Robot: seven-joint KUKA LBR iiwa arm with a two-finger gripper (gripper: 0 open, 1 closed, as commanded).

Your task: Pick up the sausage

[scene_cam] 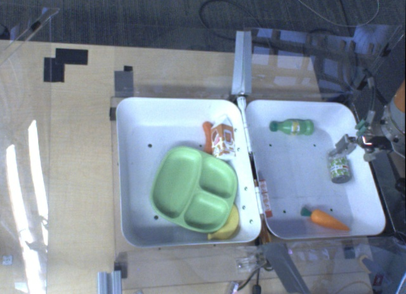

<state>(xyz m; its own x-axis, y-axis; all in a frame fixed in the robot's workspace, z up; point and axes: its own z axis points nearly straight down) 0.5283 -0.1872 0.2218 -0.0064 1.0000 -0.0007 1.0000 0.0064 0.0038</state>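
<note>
While the claw (pixel 355 141) hangs at the right bin's (pixel 285 178) right edge beside a small can (pixel 340 168), whether released or clenched I cannot tell, the sausage (pixel 207 135) lies well apart across the divider, near the left bin's (pixel 136 159) far edge, long axis running far-to-near, touching a small carton (pixel 222 140).

Glossy green plastic plate (pixel 190 181)

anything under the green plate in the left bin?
A yellow item pokes out from beneath the green plate's lower right edge, probably a banana. How far it runs underneath is covered. The sausage and small carton sit beside the plate's top edge.
</note>
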